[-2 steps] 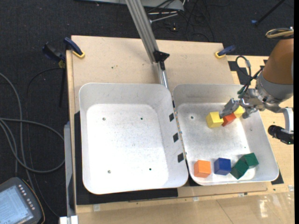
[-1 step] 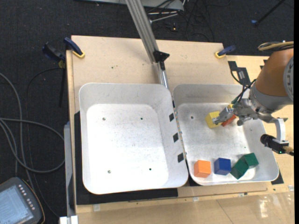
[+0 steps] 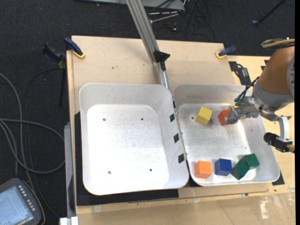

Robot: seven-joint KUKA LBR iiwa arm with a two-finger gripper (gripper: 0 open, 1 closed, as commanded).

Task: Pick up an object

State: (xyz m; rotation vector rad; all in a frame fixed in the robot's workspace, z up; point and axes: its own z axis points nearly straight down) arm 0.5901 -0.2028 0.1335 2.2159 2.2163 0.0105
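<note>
In the right bin (image 3: 262, 139) my gripper (image 3: 233, 116) reaches in from the right and sits low, at the upper middle of the bin. A red block (image 3: 222, 117) lies right against the gripper's left side, partly covered by it. I cannot see whether the block is held. A yellow block (image 3: 204, 116) rests a little further left, apart from both. Along the bin's front edge lie an orange block (image 3: 203, 168), a blue block (image 3: 223, 167) and two green blocks (image 3: 245, 166) that touch each other.
The left bin (image 3: 93, 102) stands beside the right one, and their rims meet in the middle. A slanted metal pole (image 3: 145, 29) rises from the back of the bench. Clamps (image 3: 75, 48) grip the bench's far corners.
</note>
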